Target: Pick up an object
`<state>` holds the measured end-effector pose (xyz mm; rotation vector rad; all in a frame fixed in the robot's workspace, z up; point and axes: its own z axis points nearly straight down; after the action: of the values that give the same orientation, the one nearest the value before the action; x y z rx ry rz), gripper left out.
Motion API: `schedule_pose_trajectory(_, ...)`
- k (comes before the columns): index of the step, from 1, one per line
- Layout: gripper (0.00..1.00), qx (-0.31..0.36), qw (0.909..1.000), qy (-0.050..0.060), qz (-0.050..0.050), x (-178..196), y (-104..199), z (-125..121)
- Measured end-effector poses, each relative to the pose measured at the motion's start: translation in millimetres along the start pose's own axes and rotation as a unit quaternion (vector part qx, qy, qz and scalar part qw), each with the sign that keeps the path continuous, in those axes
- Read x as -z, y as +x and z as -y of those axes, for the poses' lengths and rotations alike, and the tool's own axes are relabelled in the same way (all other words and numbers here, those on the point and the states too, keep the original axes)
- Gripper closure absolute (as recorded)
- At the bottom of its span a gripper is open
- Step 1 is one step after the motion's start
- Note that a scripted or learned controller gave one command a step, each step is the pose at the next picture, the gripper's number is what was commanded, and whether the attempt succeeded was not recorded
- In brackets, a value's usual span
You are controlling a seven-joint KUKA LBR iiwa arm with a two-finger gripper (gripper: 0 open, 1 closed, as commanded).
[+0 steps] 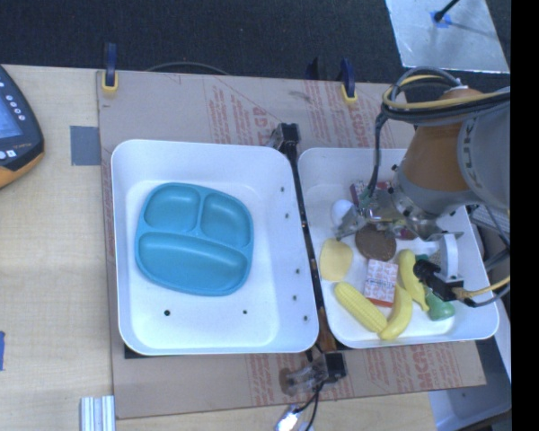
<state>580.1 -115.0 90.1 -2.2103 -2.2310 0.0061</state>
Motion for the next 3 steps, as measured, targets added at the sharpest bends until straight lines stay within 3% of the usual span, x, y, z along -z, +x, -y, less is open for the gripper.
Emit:
schedule_pose_trajectory(1,0.00,-0.002,0.9997,0.024,-0.009,0.7,-22.1,-67.4)
schedule_pose_trajectory(2,0.00,-0.004,1.0000,-0.004,0.001,90.7,-66.7,-76.7)
schedule_pose_trajectory(3,0.00,-0.001,1.0000,0.003,-0.001,4.3,-59.4,-74.2)
